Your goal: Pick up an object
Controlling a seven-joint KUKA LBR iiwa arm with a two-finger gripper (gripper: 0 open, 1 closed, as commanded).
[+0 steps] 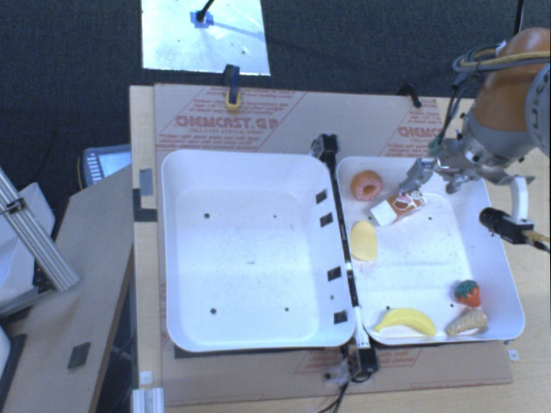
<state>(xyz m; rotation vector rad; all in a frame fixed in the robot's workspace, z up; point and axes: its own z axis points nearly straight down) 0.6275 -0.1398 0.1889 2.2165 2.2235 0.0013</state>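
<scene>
Holding 6 items, right bin (495, 256): 1 donut (367, 185), 1 banana (405, 320).

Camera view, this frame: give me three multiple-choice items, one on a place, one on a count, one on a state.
1. Where does the banana lie?
A. near front edge of the right bin
B. middle of the left bin
C. on the bench outside both bins

2. How many things lie in the right bin?
A. three
B. six
C. nine

3. What is the gripper doing?
A. lifting the doughnut high
B. hanging low over the bin's back part, beside the small packet
C. resting in the left bin

Answers: 1 A, the banana sits by the front wall. 2 B, doughnut, packet, yellow piece, banana, strawberry and tan piece. 3 B, it points down near the packet.
</scene>
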